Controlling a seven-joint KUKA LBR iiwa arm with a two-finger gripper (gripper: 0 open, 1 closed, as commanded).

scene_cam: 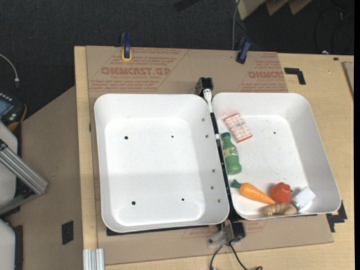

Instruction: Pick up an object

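Where brown board lies, two bins rest.

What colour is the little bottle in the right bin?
Green. The bottle lies by the right bin's left wall, clearest in the camera view.

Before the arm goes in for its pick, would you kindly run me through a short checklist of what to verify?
1. Objects available in the right bin: ok; green bottle, carrot, tomato, ginger root, white packet and red-patterned packet.
2. Easy first target: ok; the red-patterned packet lies apart from the others.
3. Wall clearance: not ok; the green bottle lies against the bin's left wall.
4. Crowding: not ok; tomato, ginger root and white packet are bunched in the near corner.
5. Left bin as drop spot: ok.
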